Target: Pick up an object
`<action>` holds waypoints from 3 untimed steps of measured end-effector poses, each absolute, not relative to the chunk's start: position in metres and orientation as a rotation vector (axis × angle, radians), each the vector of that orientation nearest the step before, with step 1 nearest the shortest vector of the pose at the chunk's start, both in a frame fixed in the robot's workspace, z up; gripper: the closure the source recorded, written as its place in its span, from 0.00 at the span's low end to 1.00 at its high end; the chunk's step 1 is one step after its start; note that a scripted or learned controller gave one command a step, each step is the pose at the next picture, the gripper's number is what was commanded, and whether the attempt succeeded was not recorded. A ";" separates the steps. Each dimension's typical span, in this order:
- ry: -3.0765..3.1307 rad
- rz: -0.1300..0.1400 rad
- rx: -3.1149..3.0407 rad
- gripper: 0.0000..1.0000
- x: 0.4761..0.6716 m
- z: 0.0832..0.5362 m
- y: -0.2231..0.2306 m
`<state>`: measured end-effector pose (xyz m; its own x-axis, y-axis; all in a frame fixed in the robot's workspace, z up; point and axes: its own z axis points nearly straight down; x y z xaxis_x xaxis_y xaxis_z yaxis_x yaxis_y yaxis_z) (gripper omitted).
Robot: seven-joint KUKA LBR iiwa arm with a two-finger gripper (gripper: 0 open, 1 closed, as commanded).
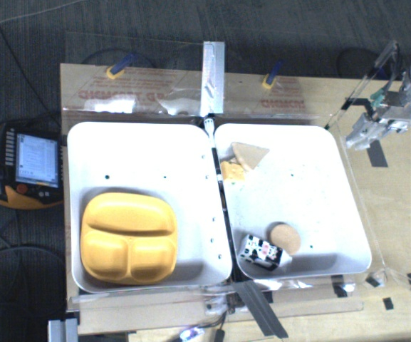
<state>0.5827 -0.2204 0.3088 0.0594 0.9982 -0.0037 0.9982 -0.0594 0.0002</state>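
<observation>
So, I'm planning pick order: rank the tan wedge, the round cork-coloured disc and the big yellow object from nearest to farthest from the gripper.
From the gripper at the right edge:
1. Tan wedge, right bin, top-left corner.
2. Round disc, right bin, front.
3. Yellow object, left bin, front.

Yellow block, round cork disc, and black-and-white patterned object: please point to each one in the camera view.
Yellow block [128,236]: camera view, middle of its top face.
Round cork disc [285,237]: camera view, centre of its flat top.
Black-and-white patterned object [261,251]: camera view, middle of its patterned face.

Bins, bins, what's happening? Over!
Gripper parked off the right bin's far corner. Yellow block in left bin; round brown piece untouched. Nothing in the way.
</observation>
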 end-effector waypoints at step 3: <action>1.583 -0.006 2.713 1.00 0.651 0.433 -0.155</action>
<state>0.6506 -0.1546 0.4333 0.4918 0.8707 -0.0034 0.8707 -0.4918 -0.0011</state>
